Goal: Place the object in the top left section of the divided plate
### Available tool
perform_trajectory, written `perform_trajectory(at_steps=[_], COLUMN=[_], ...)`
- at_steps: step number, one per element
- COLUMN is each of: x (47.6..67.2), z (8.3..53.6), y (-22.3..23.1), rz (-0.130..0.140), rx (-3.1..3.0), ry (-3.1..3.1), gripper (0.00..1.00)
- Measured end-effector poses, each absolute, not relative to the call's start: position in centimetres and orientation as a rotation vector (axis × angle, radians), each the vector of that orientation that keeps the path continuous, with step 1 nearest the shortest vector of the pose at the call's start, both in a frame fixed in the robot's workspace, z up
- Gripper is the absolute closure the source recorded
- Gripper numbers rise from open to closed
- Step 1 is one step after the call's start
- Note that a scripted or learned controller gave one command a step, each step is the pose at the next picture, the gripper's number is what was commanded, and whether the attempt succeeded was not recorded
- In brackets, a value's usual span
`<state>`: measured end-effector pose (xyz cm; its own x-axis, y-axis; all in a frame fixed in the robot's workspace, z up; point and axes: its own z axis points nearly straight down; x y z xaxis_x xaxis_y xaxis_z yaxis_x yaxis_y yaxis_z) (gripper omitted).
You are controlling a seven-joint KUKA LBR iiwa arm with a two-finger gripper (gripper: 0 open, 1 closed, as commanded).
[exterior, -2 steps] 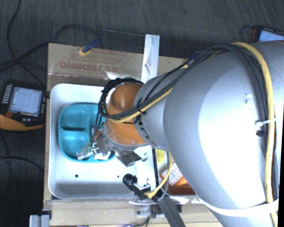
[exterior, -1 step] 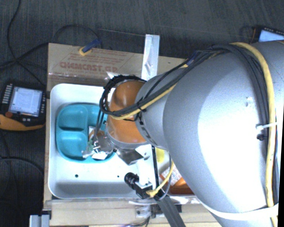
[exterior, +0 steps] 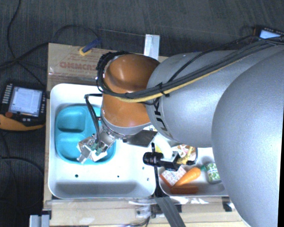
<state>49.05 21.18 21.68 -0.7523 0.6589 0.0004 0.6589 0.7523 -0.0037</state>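
Observation:
A blue divided plate (exterior: 70, 130) lies in the left white bin (exterior: 99, 185), toward its left side. The gripper (exterior: 92, 150) hangs low over the plate's lower right part, at the end of the grey arm with its orange band (exterior: 126, 95). A small white and green bit shows at the gripper's tip, but I cannot make out what it is or whether it is held. The plate's upper left section (exterior: 72, 120) shows bare blue. The arm hides the plate's right edge.
The right bin (exterior: 194, 193) holds a carrot (exterior: 189, 175), a green item (exterior: 213, 172), a red and white box (exterior: 172, 176) and a printed packet (exterior: 183, 153). A control pendant (exterior: 21, 103) lies left of the bench. Cardboard (exterior: 73, 63) sits behind the bins.

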Motion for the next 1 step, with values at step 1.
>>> perform_trajectory(at_steps=[1], x=[48.67], z=[32.5], y=[21.39], rz=[0.003], rx=[-0.664], ry=[-3.072], gripper=[1.0])
